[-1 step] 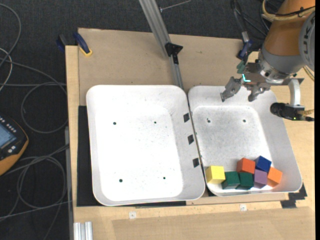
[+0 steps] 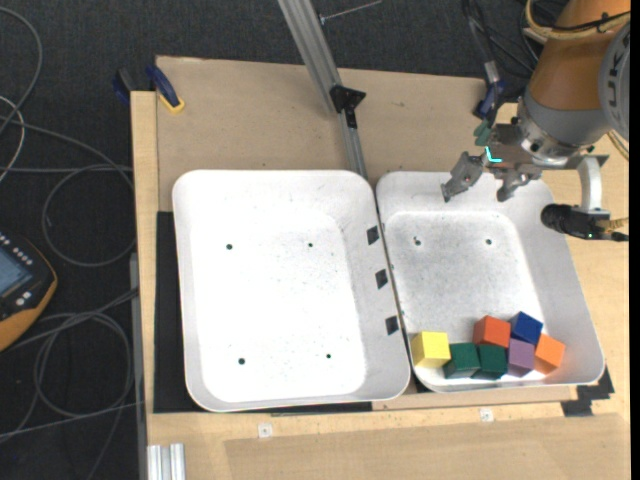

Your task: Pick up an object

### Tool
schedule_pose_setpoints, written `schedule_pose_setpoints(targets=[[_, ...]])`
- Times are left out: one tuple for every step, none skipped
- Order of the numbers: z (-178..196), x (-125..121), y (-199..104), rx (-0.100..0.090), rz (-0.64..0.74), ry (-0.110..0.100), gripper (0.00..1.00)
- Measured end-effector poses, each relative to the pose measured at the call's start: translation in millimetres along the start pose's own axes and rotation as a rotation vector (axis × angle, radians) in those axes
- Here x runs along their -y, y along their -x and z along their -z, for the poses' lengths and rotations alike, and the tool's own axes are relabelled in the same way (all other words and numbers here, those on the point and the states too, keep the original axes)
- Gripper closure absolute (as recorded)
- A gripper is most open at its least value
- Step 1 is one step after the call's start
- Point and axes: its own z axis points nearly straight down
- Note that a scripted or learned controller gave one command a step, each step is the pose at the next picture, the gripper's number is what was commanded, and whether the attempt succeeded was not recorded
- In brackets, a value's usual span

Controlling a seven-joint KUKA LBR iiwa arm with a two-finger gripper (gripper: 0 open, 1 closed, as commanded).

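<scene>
1. Two shallow white bins sit side by side on the wooden worktop (image 2: 280, 448): we see the left bin (image 2: 200, 208) bare apart from small dark dots and specks, and the right bin (image 2: 570, 288) with a cluster of blocks at its near edge.
2. We count the blocks from left to right: a yellow block (image 2: 432, 347) standing a little apart, a dark green block (image 2: 462, 359) just beside it, a second green block (image 2: 491, 360) touching that one, a red-orange block (image 2: 491, 330) just behind the green pair, a purple block (image 2: 522, 353), a blue block (image 2: 526, 325) behind the purple one, and an orange block (image 2: 549, 349) at the far right.
3. We see the claw (image 2: 482, 183) hanging over the far rim of the right bin, well apart from the blocks, which all lie at the opposite, near end.
4. Its two fingers (image 2: 462, 180) are spread wide, and we see nothing between them.
5. We see the grey arm with its orange band (image 2: 590, 13) reaching in from the right above the claw.
6. A slanted metal pole (image 2: 315, 43) crosses the worktop behind the gap between the bins.
7. A blue clamp (image 2: 163, 86) grips the worktop's far left corner.
8. We see loose cables (image 2: 60, 168) and a yellow-edged device (image 2: 15, 283) on the dark floor to the left.
</scene>
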Motion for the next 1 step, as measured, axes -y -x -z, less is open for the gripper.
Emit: schedule_pose_setpoints(targets=[[-49.9,5.0,-9.4,0.0,0.0,-0.005,0.0]])
